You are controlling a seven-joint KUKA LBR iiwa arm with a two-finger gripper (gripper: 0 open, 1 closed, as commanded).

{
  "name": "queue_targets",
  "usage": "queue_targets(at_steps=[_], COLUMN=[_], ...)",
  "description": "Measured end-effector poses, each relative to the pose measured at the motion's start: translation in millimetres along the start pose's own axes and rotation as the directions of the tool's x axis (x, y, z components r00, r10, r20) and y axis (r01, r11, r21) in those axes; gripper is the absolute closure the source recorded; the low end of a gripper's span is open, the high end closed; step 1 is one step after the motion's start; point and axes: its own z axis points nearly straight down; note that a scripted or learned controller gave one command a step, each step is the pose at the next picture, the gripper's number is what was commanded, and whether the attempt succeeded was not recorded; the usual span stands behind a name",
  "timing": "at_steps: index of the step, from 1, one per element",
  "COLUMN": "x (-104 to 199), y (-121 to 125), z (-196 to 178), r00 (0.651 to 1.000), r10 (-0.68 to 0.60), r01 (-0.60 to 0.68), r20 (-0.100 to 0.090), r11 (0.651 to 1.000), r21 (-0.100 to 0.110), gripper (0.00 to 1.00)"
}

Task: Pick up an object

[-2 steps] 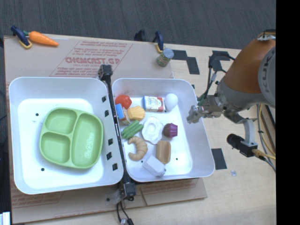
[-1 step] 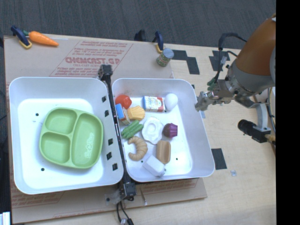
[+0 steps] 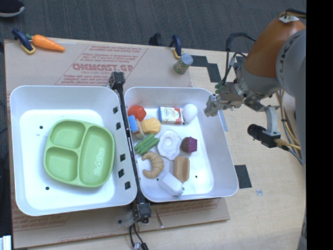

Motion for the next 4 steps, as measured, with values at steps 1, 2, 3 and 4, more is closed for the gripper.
queue_targets(at_steps=[1,2,3,4], x=[72.0,101.1,99.5,94.3], y=[-4.9,48.5,66.4,-53.5], z=[5.4,21.2,22.5,7.6], r00=[1.000,1.000,1.000,1.000], r10=[-0.001,-0.001,-0.001,0.000], r01=[0.001,0.001,0.001,0.000], r20=[-0.001,0.000,-0.001,0.000], r11=[1.000,1.000,1.000,1.000], r21=[0.002,0.000,-0.001,0.002], gripper=[1.00,1.00,1.00,1.00])
